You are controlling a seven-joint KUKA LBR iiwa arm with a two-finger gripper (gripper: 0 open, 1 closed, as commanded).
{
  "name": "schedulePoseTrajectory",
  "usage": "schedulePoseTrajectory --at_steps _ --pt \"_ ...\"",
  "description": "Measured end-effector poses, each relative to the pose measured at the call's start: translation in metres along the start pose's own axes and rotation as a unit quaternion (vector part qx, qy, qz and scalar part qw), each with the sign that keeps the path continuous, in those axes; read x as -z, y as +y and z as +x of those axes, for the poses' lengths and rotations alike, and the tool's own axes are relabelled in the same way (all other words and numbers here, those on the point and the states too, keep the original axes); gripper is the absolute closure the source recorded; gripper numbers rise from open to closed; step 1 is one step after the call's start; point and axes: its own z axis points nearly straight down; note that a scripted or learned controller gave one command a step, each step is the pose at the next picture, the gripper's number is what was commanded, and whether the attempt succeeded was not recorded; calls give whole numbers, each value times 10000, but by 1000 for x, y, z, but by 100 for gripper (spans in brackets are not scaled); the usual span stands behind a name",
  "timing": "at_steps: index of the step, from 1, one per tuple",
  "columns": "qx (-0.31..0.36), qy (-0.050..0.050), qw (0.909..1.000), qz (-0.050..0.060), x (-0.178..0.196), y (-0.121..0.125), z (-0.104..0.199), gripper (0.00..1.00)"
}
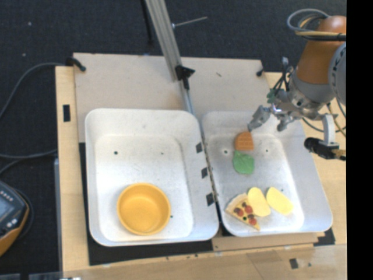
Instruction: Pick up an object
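My gripper (271, 120) hangs over the far part of the right bin (308, 179), its two fingers spread open with nothing between them. Just below and left of it in the bin lies a small orange object (244, 141). A green round piece (244, 164) lies touching the orange one on its near side. Nearer the front of the same bin lie a pizza slice (241, 211) and two yellow pieces (258, 201) (280, 200). The left bin (105, 127) holds a yellow bowl (144, 208) at its front.
A slanted metal rail (166, 37) rises from the bench behind the two bins. A black cable (23, 74) runs across the dark floor at left, and a device (9, 212) sits at the lower left edge.
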Motion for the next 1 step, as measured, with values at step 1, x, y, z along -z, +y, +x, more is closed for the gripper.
schedulePoseTrajectory --at_steps 1 --pt "-13 0 10000 -5 -43 -5 3 0"
